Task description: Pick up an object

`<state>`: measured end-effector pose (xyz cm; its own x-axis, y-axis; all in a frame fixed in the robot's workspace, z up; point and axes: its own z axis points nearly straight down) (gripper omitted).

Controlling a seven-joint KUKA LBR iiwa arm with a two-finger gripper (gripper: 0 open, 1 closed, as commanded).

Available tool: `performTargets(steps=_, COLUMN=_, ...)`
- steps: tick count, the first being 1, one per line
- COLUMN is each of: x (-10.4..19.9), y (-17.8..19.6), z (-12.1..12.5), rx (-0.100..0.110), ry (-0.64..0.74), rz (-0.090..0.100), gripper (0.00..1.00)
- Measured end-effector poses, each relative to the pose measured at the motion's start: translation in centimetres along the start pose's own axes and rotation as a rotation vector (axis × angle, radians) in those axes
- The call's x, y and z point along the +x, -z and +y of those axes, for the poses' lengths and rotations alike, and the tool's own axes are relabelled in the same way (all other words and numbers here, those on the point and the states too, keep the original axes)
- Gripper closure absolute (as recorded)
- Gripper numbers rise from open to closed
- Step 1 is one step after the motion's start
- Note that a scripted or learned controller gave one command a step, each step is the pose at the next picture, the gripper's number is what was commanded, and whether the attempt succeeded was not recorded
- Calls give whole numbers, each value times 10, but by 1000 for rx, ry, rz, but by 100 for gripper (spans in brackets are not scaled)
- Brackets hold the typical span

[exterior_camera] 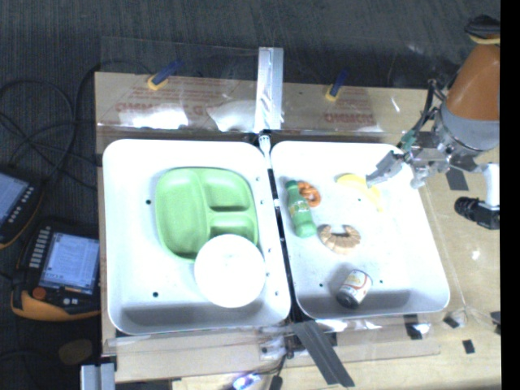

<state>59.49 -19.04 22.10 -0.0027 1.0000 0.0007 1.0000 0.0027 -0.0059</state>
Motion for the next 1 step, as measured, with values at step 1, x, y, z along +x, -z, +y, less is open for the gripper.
performTargets(steps=1, x=9, y=-60, z=26, rx=-1, ry=322, rz=-1, gripper=0)
